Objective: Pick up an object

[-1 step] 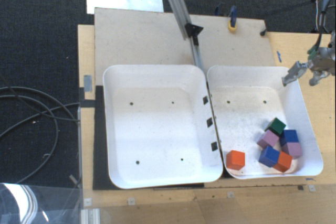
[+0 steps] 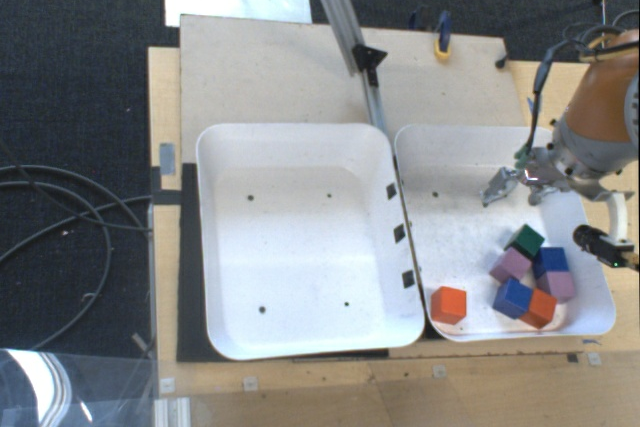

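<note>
Several small cubes lie in the right bin [image 2: 452,215]. An orange cube [image 2: 449,304] sits alone near the bin's front left corner. A cluster at the front right holds a green cube [image 2: 525,240], a purple cube [image 2: 511,265], two blue cubes [image 2: 550,261] [image 2: 513,298], a mauve cube [image 2: 561,286] and another orange cube [image 2: 541,309]. My gripper [image 2: 516,192] hangs over the right bin's far right part, above and behind the cluster. It stands open with nothing between its fingers.
The left bin [image 2: 300,245] lies beside the right one, their rims meeting at the middle. A slanted metal pole [image 2: 340,10] rises behind the bins. Clamps sit at the bench's back edge [image 2: 441,43].
</note>
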You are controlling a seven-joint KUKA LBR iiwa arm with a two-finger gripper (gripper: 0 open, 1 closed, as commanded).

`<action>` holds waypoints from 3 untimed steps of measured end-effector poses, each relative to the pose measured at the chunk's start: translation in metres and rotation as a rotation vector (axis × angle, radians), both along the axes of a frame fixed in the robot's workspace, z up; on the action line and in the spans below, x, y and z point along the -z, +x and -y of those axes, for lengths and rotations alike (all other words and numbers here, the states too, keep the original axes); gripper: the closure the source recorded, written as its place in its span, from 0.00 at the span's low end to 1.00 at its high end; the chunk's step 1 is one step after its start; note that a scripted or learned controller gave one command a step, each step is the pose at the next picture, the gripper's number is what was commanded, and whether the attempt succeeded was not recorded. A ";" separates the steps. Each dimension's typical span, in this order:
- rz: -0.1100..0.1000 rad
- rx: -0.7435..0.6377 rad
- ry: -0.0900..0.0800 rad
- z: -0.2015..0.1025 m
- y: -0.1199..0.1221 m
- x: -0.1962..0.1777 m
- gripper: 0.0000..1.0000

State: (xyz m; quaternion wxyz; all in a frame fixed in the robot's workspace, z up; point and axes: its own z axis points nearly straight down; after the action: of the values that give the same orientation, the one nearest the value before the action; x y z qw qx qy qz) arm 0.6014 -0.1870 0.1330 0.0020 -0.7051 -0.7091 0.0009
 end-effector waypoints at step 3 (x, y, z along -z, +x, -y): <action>0.007 0.001 -0.004 0.002 0.033 -0.140 0.00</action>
State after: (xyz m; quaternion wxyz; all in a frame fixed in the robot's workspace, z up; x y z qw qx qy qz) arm 0.6339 -0.1885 0.2732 -0.0018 -0.7054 -0.7088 -0.0004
